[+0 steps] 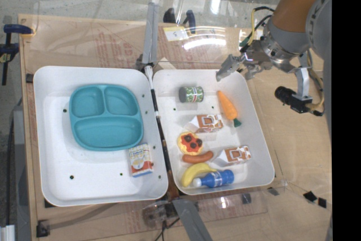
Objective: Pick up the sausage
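Brown sausage lay in the right bin, between pizza slice and banana. End effector hovered over the bin's far rim, fingers apart, holding nothing.

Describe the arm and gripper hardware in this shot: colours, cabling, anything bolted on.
Grey rounded arm link with a broad orange band above the wrist. The wrist is metallic grey and ends in a two-finger gripper of pale grey metal. Thin yellow and dark cables loop along the wrist. A black cylindrical module hangs off a grey bracket beside the wrist.
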